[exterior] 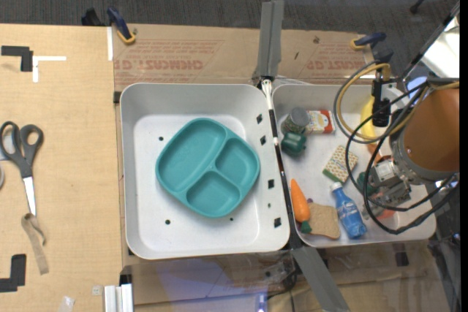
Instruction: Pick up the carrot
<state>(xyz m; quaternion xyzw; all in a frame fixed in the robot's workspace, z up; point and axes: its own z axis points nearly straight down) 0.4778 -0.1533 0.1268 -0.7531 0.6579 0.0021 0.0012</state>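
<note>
Carrot (298,201) lies against right bin (322,95) left wall, near corner; gripper (384,183) state cannot tell; approach from above, align along carrot, avoid bread slice (325,220)

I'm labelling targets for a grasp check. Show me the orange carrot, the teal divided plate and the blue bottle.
orange carrot (299,202), camera view, middle of its body.
teal divided plate (178,154), camera view, floor of its largest compartment.
blue bottle (348,212), camera view, middle of its body.
</note>
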